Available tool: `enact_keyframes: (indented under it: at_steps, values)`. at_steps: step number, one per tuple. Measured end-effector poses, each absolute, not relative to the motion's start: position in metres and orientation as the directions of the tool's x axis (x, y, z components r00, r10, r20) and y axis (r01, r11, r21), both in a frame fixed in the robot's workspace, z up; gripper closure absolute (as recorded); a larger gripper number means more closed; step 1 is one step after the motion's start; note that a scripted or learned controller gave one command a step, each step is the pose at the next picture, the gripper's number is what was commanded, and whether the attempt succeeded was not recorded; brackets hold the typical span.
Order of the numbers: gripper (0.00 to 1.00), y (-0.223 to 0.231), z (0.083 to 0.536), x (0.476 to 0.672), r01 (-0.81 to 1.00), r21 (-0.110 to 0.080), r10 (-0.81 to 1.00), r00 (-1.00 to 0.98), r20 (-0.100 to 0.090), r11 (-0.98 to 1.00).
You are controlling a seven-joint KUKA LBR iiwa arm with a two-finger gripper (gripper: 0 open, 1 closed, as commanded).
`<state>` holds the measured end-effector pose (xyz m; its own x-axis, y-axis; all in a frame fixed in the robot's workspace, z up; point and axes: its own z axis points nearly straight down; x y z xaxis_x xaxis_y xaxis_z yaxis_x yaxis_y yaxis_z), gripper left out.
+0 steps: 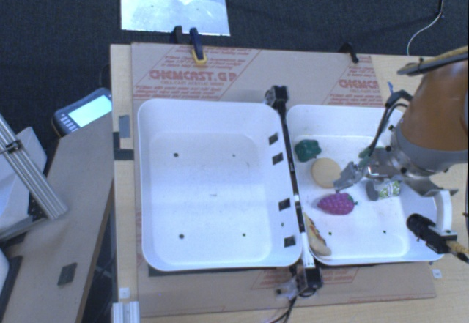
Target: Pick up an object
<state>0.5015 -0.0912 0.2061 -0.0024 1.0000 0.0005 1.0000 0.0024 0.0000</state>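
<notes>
The right bin (366,120) holds several small things. A dark green toy vegetable (308,148) lies near its left wall, with a pale yellow round piece (326,171) just below it. A purple bunch of grapes (336,203) rests in front of those. A tan, banana-like piece (318,239) lies in the front left corner. My gripper (361,175) hangs low over the bin's middle, just right of the yellow piece and above the grapes. A green and white object (388,188) lies partly under the wrist, beside the gripper.
The left bin (212,255) stands beside the right one, with a black-clipped divider (282,160) where they meet. A cardboard sheet (308,72) lies under both bins. A grey device (82,113) sits off the bench at the left.
</notes>
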Motion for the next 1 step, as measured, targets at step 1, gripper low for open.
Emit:
enact_keyframes:
  at_steps: [1]
  values:
    - [0.0,-0.1003,0.0821,0.5042,1.0,-0.004,1.0,-0.001,0.001,0.001]
